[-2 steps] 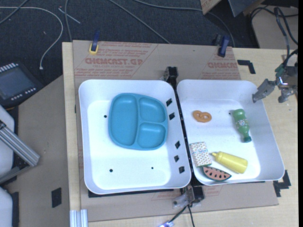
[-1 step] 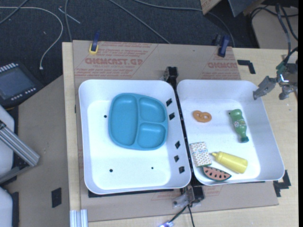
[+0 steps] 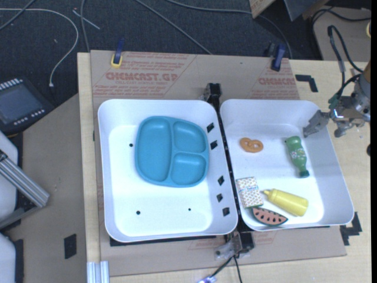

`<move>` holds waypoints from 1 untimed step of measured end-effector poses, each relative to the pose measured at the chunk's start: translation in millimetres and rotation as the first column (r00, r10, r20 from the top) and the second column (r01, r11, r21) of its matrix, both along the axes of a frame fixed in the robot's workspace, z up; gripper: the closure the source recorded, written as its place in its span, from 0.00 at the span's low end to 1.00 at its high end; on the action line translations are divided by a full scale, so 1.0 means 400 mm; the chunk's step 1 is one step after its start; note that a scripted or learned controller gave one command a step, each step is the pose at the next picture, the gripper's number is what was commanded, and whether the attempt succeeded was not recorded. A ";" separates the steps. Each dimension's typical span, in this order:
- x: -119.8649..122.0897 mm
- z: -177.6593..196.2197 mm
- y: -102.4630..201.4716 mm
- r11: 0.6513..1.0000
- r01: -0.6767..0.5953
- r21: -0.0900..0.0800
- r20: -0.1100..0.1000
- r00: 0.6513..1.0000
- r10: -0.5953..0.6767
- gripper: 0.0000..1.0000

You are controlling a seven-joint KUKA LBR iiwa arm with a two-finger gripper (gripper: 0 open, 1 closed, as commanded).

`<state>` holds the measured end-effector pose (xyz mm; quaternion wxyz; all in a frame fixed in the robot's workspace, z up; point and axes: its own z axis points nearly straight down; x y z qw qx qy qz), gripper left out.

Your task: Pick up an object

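Cardboard-topped bench (image 3: 177, 69) carries two white bins side by side; cables trail across the dark floor behind. Left bin (image 3: 118, 175) holds a blue divided plate (image 3: 172, 151). Right bin (image 3: 333, 175) holds all the candidate objects: a small pretzel (image 3: 251, 145), a green bottle (image 3: 296, 155), a yellow squeeze bottle (image 3: 287, 201), a patterned cracker packet (image 3: 249, 191) and a watermelon slice (image 3: 270, 217) at the near edge.

Gripper (image 3: 330, 125) sits at the right bin's far right corner, above the rim, with jaws spread and nothing between them. Green bottle is the nearest item, yet apart from the jaws.

Progress: grasp not started, as far as visible. Every object lies flat on the bin floor, none lifted. Remaining, by my judgement: choose a target, descend over it, close, lift clear.
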<state>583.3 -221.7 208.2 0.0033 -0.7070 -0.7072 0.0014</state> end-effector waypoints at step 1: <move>-0.021 -0.149 0.001 1.000 0.000 0.000 0.000 1.000 0.000 0.00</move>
